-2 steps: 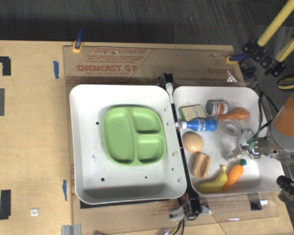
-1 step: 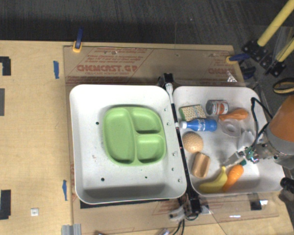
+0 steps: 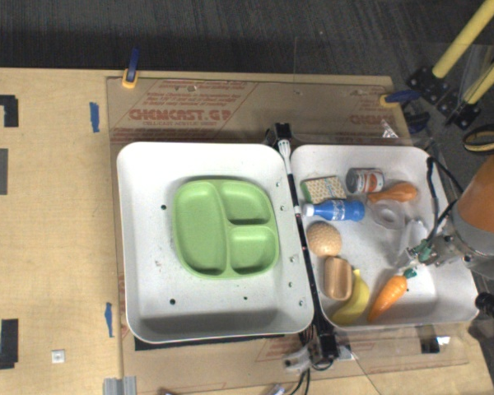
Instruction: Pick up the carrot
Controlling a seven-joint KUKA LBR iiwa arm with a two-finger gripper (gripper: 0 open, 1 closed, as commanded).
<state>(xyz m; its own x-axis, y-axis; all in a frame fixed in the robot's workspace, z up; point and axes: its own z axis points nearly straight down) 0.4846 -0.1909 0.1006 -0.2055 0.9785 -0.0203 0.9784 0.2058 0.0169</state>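
The carrot (image 3: 389, 295) was seen lying on the floor of the right bin (image 3: 449, 299), tilted, its green top pointing up toward the claw (image 3: 418, 252) and its orange tip pointing away, down toward the bin's near wall. It was judged that the pick had not been made: the carrot rested on the bin, and nothing could be seen caught in the claw. The claw was found just beyond the carrot's green end, close to it or perhaps touching; contact could not be settled from above. How far the claw was open could not be told, since its tip was small and blurred against the white floor. What was left, by this judgement, was the whole of the grasp and the lift. The arm (image 3: 482, 212) was seen reaching in from the side, its orange band at the frame's edge and the wrist bent down into the bin. Beside the carrot, on the side away from the claw, a banana (image 3: 356, 299) and a brown cup (image 3: 337, 276) were lying close, the banana near the carrot's tip. Farther from the claw a blue bottle (image 3: 336, 211), a can (image 3: 364, 180) and a round bun (image 3: 323, 238) were noted. Well away from the claw, the left bin (image 3: 144, 245) held a green tray (image 3: 226, 226).
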